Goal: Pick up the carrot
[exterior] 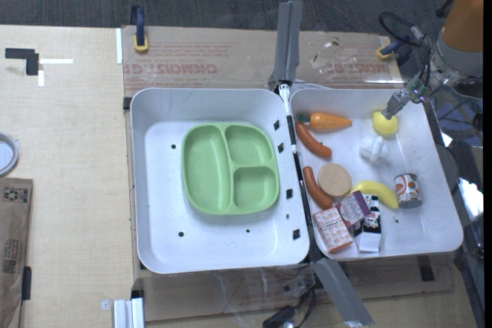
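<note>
The arm has a rounded, glossy orange band above a pale grey wrist, black cables looping beside it, and a slim grey metal gripper with small dark fittings along its length.

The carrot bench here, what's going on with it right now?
A robot arm reaches in from the right over the right bin, its claw hovering near the lemon at the bin's far side. The carrot it is meant to pick up lies untouched near the bin's far left corner, beside a sausage. The other toy foods are scattered in that bin, and a green divided plate sits in the left bin.
</note>
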### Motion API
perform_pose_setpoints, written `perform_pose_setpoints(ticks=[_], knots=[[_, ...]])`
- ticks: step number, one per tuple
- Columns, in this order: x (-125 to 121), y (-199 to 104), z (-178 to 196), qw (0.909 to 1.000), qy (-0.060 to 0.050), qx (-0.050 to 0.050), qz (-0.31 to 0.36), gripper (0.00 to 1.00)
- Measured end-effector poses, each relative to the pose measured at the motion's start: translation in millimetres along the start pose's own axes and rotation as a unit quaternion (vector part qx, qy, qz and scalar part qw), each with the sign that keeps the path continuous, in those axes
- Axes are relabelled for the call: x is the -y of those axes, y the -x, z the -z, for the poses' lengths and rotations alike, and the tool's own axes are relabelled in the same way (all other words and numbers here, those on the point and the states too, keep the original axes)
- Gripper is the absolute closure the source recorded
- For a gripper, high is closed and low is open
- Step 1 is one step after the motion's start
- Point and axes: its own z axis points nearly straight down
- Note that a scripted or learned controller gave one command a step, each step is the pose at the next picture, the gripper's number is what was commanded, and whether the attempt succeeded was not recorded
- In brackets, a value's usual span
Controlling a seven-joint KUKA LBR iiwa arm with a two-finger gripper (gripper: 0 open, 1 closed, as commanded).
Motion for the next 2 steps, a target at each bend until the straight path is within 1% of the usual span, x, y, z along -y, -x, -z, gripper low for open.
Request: perform_pose_setpoints(ticks=[1, 2], knots=[[58.9, -20.5, 6.2, 1.0, -0.002, -0.002, -0.001, 1.0], [58.5, -19.6, 15.2, 1.0, -0.001, -0.002, -0.002, 1.0]])
